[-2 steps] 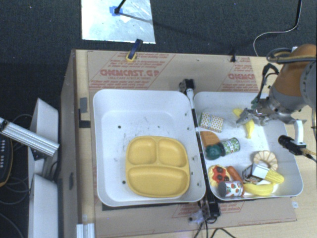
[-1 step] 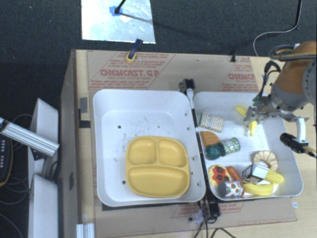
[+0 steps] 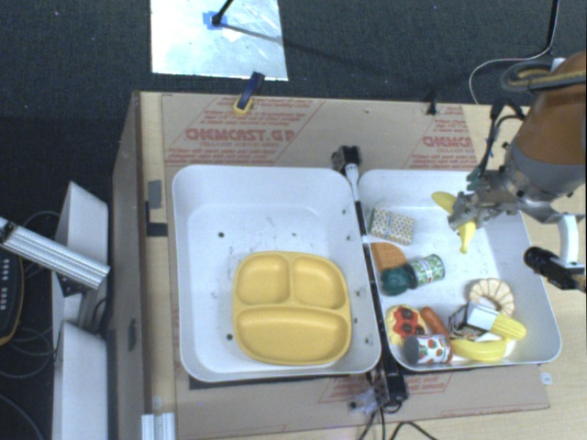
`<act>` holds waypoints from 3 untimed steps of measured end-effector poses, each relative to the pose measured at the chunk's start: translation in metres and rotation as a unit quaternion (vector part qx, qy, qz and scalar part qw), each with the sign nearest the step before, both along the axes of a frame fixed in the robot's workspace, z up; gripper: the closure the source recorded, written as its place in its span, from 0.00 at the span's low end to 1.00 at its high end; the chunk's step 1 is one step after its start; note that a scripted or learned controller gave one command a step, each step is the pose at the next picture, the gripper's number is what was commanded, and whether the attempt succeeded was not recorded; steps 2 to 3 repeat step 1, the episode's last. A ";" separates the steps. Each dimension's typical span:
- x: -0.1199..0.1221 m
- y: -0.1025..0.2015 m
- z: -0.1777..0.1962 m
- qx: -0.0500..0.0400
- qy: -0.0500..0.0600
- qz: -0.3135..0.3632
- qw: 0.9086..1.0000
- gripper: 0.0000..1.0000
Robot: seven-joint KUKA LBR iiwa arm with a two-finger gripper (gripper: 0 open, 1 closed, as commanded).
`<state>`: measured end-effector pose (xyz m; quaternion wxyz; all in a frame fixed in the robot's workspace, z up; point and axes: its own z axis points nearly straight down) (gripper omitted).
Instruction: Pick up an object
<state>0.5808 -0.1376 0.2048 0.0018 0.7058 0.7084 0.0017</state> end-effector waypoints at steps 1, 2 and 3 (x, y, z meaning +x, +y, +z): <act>-0.010 0.082 0.008 0.001 0.002 0.001 1.000 1.00; -0.010 0.082 0.008 0.001 0.002 0.001 1.000 1.00; -0.010 0.082 0.008 0.001 0.002 0.001 1.000 1.00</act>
